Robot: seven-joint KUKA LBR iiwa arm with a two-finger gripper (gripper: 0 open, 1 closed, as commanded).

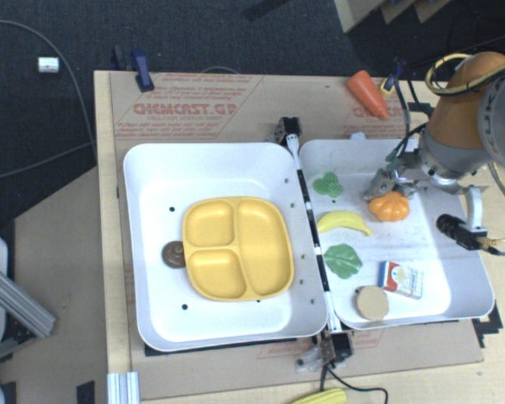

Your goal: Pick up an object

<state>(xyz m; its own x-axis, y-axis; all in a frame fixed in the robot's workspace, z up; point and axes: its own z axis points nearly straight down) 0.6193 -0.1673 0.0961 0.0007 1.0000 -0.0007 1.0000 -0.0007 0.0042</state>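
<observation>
Over right bin [454,305], claw [390,188] touching orange fruit [390,208]; opening unclear.

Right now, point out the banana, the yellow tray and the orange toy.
banana [343,222], camera view, middle of its curve.
yellow tray [236,248], camera view, central divider.
orange toy [390,208], camera view, its top face.
</observation>
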